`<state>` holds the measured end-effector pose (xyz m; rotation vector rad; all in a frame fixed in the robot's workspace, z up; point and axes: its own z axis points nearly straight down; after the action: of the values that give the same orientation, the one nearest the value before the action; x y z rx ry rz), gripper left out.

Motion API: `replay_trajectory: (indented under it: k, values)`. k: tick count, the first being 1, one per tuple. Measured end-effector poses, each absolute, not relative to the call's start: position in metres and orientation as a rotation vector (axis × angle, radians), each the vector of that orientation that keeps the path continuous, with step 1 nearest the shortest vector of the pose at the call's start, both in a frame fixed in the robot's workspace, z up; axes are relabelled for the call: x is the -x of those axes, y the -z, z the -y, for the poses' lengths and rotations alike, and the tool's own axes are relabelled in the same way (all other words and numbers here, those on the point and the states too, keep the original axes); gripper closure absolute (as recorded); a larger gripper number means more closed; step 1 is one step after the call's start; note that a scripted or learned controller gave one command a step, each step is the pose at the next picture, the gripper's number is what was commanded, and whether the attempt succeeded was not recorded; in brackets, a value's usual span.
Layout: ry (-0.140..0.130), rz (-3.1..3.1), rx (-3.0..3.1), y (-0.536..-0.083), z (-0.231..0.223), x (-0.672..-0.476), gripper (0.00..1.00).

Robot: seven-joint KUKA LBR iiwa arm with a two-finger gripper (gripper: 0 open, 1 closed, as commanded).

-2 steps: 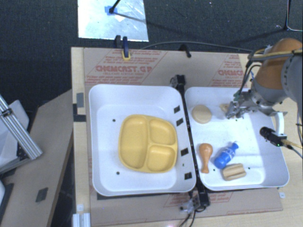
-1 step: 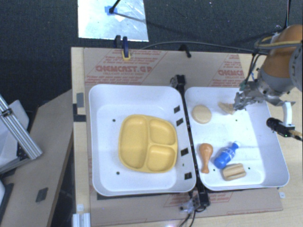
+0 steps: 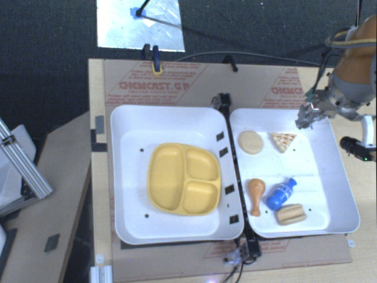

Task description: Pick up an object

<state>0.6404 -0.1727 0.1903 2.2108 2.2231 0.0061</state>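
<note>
Gripper (image 3: 307, 115) hangs at about two o'clock in the camera view, over the far right corner of the right bin (image 3: 336, 175), at the end of the grey arm (image 3: 353, 69) with its orange band, which comes in from the right edge. Its tip is small and dark against the bin's rim, and I cannot tell how it is set; nothing can be seen caught in it. Closest to it, just toward seven o'clock, lies a pizza slice (image 3: 284, 140), a pale wedge with red spots, apart from the tip. At nine o'clock from the slice sits a round tan cookie (image 3: 251, 142), near the bin's left wall. Lower in the same bin, toward five o'clock of the view, three things cluster: a chicken drumstick (image 3: 255, 194) lying with its thick end away from the camera, a blue bottle (image 3: 280, 194) tilted just beside it to the right, and a hot dog bun (image 3: 291, 214) lying at the bottle's lower end, seemingly touching it. The left bin (image 3: 126, 158), at the view's centre-left, holds a yellow divided plate (image 3: 184, 178) with three compartments, lying flat. Both bins rest side by side on a cardboard sheet (image 3: 177, 84) with red lettering.
</note>
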Motion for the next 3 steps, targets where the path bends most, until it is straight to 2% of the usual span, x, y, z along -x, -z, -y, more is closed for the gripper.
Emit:
replay_trajectory:
  k: [1, 2, 3]
  values:
    - [-0.005, -2.224, -2.211, -0.232, 0.173, -0.642, 1.0]
    - [-0.003, -2.23, -2.211, -0.229, 0.127, -0.647, 1.0]
    - [-0.002, -2.231, -2.212, -0.218, 0.075, -0.642, 1.0]
